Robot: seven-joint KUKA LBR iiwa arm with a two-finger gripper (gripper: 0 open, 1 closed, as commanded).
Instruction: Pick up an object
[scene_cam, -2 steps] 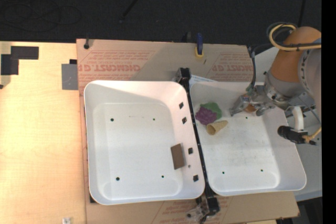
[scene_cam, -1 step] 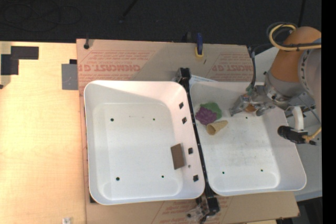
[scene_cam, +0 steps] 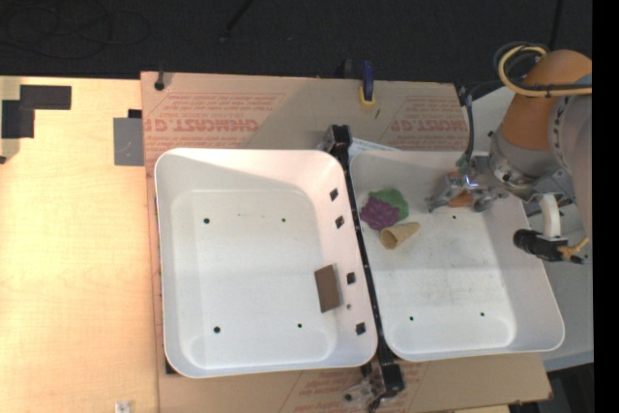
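**benchwatcher:** Camera view check for you: the likely pick targets are in the right bin. You've got a purple-and-green toy toward that bin's upper left, and a tan cone lying on its side just below it, nearly touching.

**you:** And the claw?

**benchwatcher:** The gripper sits right of centre in the frame, low over the right bin's upper area, well apart from both toys. There's a bit of orange right at its tip, but honestly you can't tell from this angle whether it's spread, closed, or clamped on anything.

**you:** Anything else around?

**benchwatcher:** Just a small brown block in the left bin, near its right wall. Both bins rest on cardboard over the wooden bench.
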